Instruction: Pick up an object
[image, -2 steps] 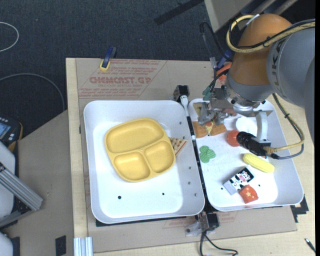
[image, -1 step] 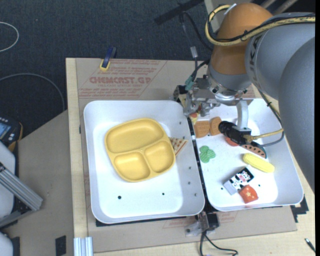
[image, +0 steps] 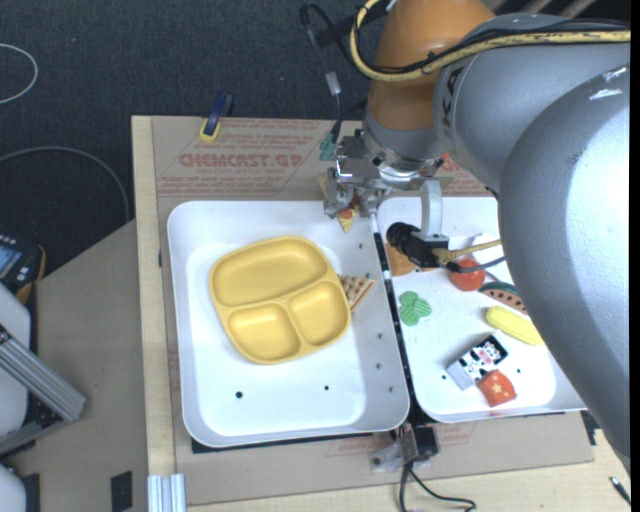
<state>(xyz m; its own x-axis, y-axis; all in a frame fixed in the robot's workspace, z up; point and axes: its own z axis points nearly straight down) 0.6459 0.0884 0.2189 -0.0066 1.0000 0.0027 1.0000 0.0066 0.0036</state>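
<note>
Over the left bin's (image: 190, 300) far right corner we noted the tool (image: 349, 205) hanging, apparently pinching a small orange-yellow piece (image: 346, 217); lifting step judged underway, next calling for a clean rise above the yellow tray (image: 280, 298).

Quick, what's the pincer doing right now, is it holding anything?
Pincer: over the far edge of the left bin, a small orange-red piece at its tips; whether it grips it cannot be told.
</note>
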